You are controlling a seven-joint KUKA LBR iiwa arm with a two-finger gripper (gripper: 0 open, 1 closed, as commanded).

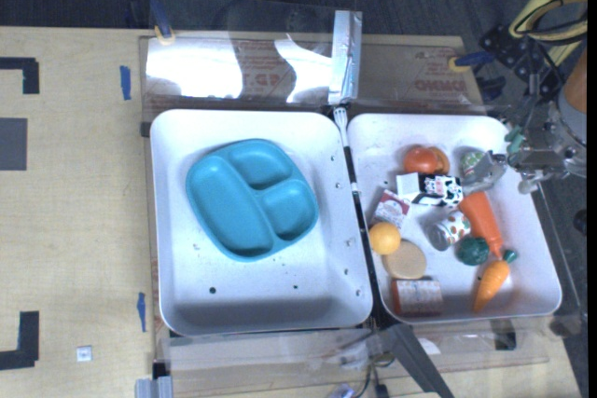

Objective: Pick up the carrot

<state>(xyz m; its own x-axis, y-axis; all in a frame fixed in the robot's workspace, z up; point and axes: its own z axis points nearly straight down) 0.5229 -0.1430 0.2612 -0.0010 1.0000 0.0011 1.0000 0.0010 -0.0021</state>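
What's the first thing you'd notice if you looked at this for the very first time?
Probably the big blue divided plate, sitting alone in the left white bin. Next, the jumble of colourful toy food in the right white bin, with an orange carrot near its right side and a yellow lemon near its left. The gripper hangs at that bin's upper right corner.

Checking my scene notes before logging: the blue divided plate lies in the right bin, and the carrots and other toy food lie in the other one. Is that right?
Not quite. The camera view shows the blue divided plate in the left bin, not the right. The carrots and the other toy food lie in the other bin, the right bin.
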